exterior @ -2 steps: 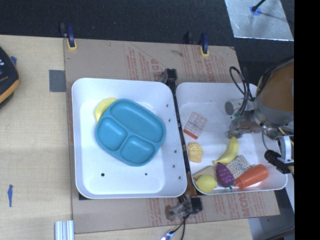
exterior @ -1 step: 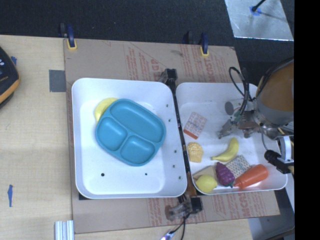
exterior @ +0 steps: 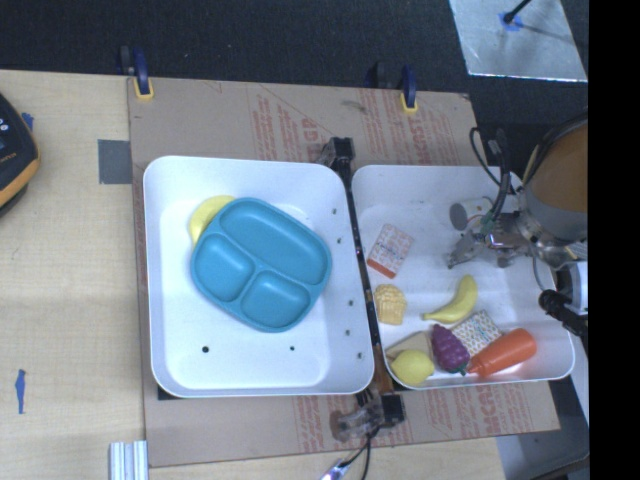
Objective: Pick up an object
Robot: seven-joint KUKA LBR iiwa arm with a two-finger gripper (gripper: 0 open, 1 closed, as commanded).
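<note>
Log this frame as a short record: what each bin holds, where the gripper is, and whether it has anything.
left bin: blue divided plate lying over a yellow item
right bin: patterned packet, banana, yellow block, lemon, purple item, carrot
gripper: over the right bin's upper right part, above the banana
held: nothing visible between the fingers

Bench [exterior: 70,268]: we see a cardboard sheet [exterior: 300,118] lying on it.
Cardboard: carries our two bins, left bin [exterior: 165,268] and right bin [exterior: 420,183].
</note>
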